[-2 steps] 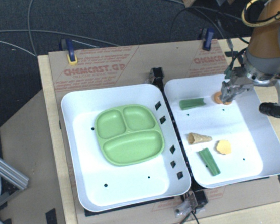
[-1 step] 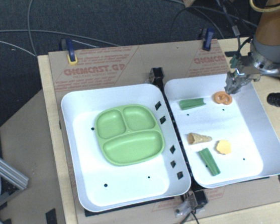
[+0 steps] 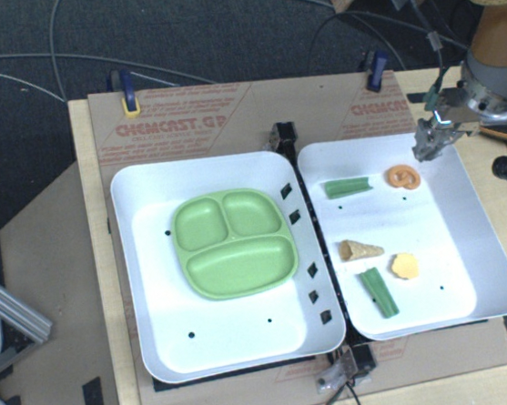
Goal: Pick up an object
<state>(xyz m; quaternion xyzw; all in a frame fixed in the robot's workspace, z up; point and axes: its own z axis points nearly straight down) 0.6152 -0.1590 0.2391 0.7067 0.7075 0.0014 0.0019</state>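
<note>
My gripper hangs over the far right rim of the right bin, just right of an orange ring-shaped piece. In that bin also lie a green stick near the far side, a tan wedge in the middle, a yellow chunk and a second green stick toward the near side. Nothing shows between the fingers.
The left bin holds a green divided plate with three compartments. Black clips run along the seam between the bins. Blue clamps hold the board at the far edge. Cables lie on the dark floor behind.
</note>
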